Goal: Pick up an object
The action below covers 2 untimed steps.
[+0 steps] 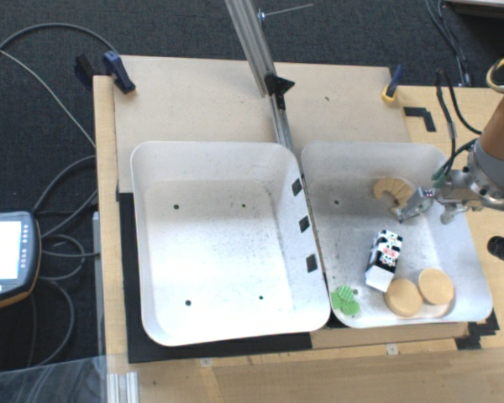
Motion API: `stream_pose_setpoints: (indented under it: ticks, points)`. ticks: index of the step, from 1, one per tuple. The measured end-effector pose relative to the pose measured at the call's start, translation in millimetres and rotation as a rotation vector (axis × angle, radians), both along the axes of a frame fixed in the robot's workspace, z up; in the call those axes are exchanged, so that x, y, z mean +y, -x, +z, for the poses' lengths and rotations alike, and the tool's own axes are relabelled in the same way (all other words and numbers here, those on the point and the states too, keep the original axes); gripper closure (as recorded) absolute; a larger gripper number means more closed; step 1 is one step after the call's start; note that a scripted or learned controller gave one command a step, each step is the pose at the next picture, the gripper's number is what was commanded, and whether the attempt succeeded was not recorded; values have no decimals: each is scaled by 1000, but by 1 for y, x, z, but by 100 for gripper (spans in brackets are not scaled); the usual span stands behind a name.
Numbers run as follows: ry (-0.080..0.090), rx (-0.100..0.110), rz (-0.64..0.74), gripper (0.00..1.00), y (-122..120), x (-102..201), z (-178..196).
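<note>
1. Over the right bin [454, 162], my gripper [410, 211] hangs just beside the tan curved piece [391, 190]; nothing sits between my jaws, so no pick is done.
2. Remaining: choose, grasp, lift.
3. Jaw gap: cannot tell; the tips blur against white.
4. Near the front edge lie the box [384, 261], 2 discs [420, 291] and a green bit [346, 300].
5. My arm is cut off at the frame edge.
</note>
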<state>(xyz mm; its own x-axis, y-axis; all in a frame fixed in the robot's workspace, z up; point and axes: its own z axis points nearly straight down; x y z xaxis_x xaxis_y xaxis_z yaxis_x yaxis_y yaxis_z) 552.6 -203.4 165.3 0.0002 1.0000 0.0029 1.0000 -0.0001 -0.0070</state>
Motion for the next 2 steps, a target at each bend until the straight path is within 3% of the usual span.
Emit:
stream_pose_setpoints:
  ticks: [1,2]
  points:
    - [0,-11,-1,0,4,7,-54]
    - [12,-37,-2,0,-5,4,-62]
